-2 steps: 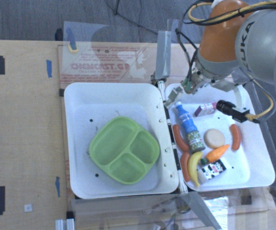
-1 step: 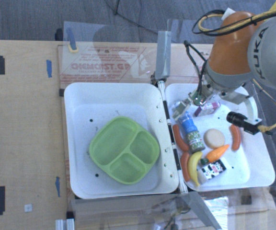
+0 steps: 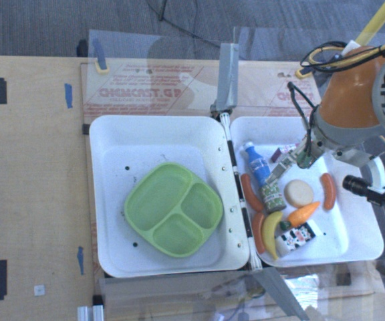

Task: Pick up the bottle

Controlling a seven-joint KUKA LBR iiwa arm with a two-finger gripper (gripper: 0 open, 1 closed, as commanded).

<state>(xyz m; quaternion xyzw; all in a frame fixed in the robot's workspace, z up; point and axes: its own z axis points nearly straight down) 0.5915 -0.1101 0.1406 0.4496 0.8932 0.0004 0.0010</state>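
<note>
- Camera view: the blue bottle [image 3: 257,164] is lying in the right bin [image 3: 353,246], near its left wall.
- The gripper [image 3: 281,170] is hovering just right of the bottle; whether it is gripping cannot be told.
- A green plate [image 3: 173,209] is sitting left of the bottle.

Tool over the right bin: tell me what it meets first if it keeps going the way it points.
Probably the blue bottle. The tool slants down-left toward its lower end, with the dark-labelled jar just below that line. Depth is unclear from this single view, so it could pass above.
</note>
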